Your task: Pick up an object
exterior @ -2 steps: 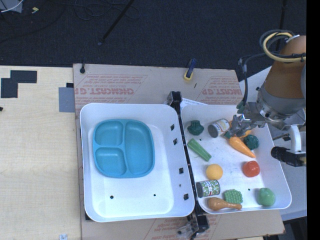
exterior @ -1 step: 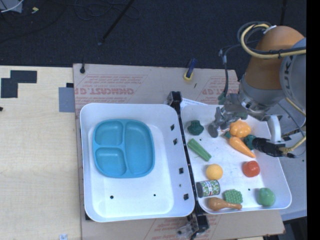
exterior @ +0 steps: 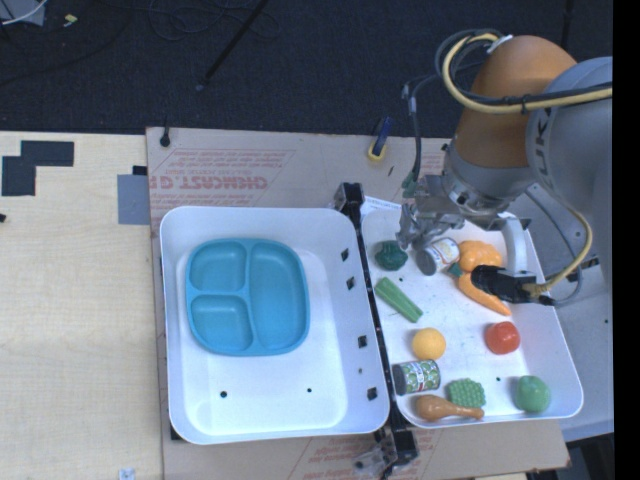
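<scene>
Nearest my camera, low in the view, I see the front rims of two white bins. Going by size: bench (exterior: pixel 70 348) is pale wood, with a brown cardboard sheet (exterior: pixel 250 168) printed with red text under both bins. Behind it, dark floor (exterior: pixel 200 38) with loose cables. Dark grey squares sit on the bench at far left.

Left bin (exterior: pixel 200 408) holds a blue divided plate (exterior: pixel 247 296), three compartments, lying flat. Right bin (exterior: pixel 560 358) carries the small stuff.

Arm (exterior: pixel 530 118) enters from the right, orange band on top, bent down over the right bin's rear. Tool (exterior: pixel 425 238) hangs at the bin's back left, above a dark green round item (exterior: pixel 391 257) and a small can on its side (exterior: pixel 437 257). Whether the tool is apart or together I cannot tell; blurred.

Pickable things, all in the right bin: orange carrot-like piece (exterior: pixel 487 293), green stick (exterior: pixel 398 299), upright can (exterior: pixel 416 376), drumstick (exterior: pixel 447 408), green lumpy piece (exterior: pixel 465 392), light green ball (exterior: pixel 533 393), orange ball (exterior: pixel 428 344), red ball (exterior: pixel 502 337).
</scene>
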Tool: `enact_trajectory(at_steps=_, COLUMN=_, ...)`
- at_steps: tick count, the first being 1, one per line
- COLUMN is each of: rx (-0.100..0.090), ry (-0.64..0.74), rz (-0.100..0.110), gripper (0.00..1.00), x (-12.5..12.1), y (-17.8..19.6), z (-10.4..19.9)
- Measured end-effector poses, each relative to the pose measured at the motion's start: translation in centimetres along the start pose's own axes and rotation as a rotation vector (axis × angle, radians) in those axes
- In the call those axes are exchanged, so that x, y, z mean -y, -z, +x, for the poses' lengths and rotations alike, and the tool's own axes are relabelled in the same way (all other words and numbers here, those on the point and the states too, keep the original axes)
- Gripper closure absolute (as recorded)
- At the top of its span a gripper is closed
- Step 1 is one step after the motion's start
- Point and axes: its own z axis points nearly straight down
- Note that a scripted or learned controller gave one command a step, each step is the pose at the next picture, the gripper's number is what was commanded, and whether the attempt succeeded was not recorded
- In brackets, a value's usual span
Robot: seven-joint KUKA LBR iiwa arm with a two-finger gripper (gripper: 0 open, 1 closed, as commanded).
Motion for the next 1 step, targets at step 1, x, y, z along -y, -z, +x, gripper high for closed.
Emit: enact_trajectory(at_steps=1, rx=0.003, ry=-0.007, rz=0.004, gripper=1.0, x=1.1, y=-0.39, z=-0.45)
